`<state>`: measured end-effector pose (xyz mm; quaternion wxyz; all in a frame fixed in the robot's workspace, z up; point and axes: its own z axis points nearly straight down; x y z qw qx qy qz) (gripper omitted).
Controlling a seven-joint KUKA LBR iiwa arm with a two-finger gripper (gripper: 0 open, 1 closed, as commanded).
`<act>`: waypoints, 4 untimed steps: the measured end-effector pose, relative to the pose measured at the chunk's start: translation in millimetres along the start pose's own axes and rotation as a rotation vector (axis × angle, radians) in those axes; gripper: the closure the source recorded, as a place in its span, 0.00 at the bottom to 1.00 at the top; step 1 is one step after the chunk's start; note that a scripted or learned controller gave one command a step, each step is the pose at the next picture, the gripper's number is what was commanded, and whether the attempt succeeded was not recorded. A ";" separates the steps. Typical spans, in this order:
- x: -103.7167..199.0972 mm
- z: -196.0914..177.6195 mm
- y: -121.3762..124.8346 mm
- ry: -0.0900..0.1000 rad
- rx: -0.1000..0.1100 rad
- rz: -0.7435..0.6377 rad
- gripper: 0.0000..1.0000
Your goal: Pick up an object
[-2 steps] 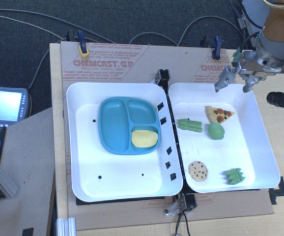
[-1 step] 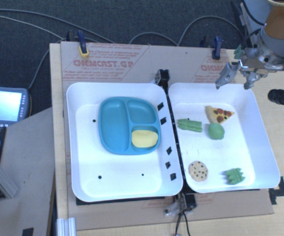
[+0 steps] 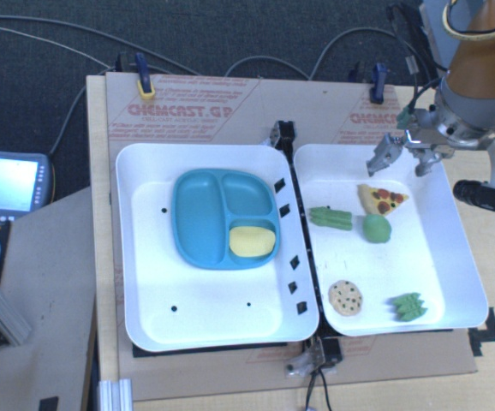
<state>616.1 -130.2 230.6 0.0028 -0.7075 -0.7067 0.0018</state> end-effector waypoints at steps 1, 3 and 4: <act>5.2 62.5 -2.6 0.001 0.001 -0.001 0.00; 5.7 92.2 -6.6 0.000 -0.006 -0.001 1.00; 5.8 48.4 -5.5 -0.002 -0.012 -0.002 1.00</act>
